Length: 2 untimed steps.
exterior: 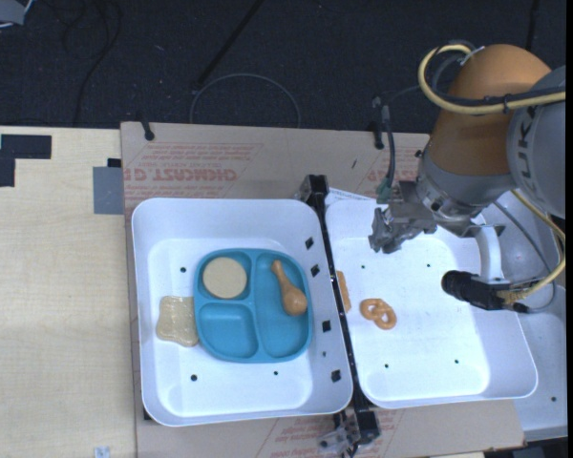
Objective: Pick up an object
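The pretzel [377,312] lies in the right bin [458,370], below the claw [393,234] (whose state I cannot tell). It looks light, rigid, brittle; pinch across its outer loops.

Two shallow white bins sit side by side on a sheet of brown cardboard [220,165] printed with reddish lettering; the left bin [158,237] and the right bin [497,375] meet along a black divider strip [327,284] that runs from the far edge to the near edge; the cardboard lies on a pale wooden bench [48,303]; on the bench, left of the cardboard, lie a grey square patch [106,189] and a dark stepped mark [11,157]; beyond the bench the floor is dark carpet [267,36] with thin black cables [231,27] looping across it.
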Motion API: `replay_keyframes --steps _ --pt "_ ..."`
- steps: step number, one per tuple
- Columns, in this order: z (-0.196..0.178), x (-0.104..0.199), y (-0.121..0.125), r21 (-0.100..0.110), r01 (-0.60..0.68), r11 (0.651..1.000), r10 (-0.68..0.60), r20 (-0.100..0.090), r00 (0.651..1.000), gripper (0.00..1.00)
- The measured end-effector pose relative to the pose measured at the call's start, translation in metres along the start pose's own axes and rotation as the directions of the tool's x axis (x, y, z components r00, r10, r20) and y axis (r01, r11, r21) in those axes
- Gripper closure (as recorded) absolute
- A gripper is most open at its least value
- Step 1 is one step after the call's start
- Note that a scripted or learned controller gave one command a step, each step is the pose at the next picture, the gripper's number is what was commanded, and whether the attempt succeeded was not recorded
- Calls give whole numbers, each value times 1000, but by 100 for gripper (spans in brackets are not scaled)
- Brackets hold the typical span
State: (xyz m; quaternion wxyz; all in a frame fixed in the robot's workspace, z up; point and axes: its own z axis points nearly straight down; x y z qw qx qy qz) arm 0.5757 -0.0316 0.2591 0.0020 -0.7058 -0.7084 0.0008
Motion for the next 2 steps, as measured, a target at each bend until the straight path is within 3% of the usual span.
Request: replay_keyframes --steps 2 --pt "21 106 -22 2 0 1000 0 1 1000 100"
